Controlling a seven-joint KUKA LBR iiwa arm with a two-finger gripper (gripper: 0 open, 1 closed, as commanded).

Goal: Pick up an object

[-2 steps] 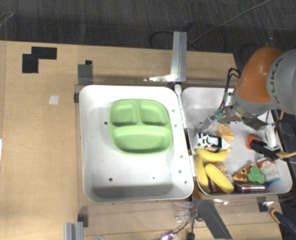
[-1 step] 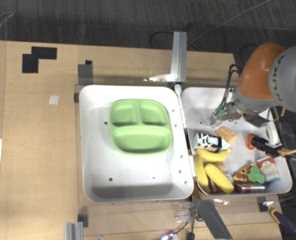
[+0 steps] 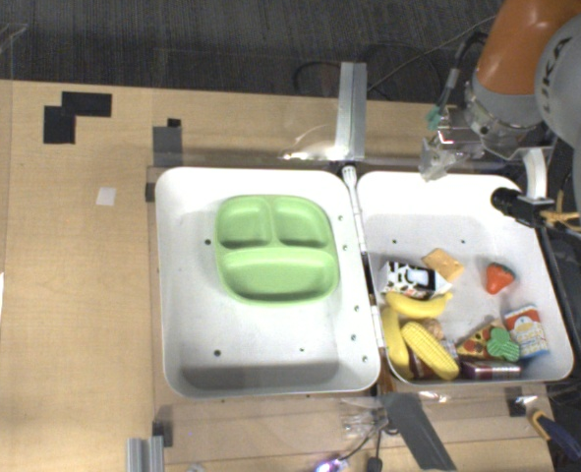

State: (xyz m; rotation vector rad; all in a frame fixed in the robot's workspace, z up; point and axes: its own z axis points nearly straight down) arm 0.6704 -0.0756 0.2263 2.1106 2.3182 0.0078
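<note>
The right white bin (image 3: 447, 205) holds several small items: a yellow banana (image 3: 415, 306), a corn cob (image 3: 429, 349), a black and white toy (image 3: 408, 279), a tan block (image 3: 443, 263), a red-orange piece (image 3: 499, 278), a small carton (image 3: 526, 329) and a green piece (image 3: 502, 343). My gripper (image 3: 439, 161) hangs over the back edge of the right bin, well above and behind those items. Nothing shows between its fingers.
The left white bin (image 3: 192, 332) holds a green divided plate (image 3: 274, 247). A metal post (image 3: 352, 111) stands behind the seam between the bins. Cables run along the bench's back right. The wooden bench stretches to the left.
</note>
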